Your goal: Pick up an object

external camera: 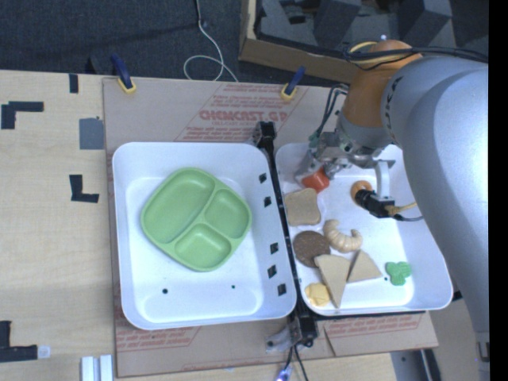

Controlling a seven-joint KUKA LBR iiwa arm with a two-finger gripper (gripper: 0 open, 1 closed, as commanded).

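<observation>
Over the right bin (432, 288) the tool (321, 165) hangs just above an orange-red piece (316, 181); I cannot tell its state. Bread slice (302, 206) lies close, so a descent could nudge it

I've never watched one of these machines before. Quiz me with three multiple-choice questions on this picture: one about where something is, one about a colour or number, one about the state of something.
1. Where does the divided plate lie?
A. in the left bin
B. in the right bin
C. on the bare bench

2. What colour is that plate?
A. red
B. green
C. blue

3. How does the small orange-red piece stand to the gripper?
A. it is far off in the other bin
B. it is lifted high above the bin
C. it lies in the right bin just below the gripper

Answers: 1 A, the plate sits alone inside the left bin. 2 B, it is pale green all over. 3 C, the piece rests on the bin floor by the toast slice, right under the gripper.
</observation>
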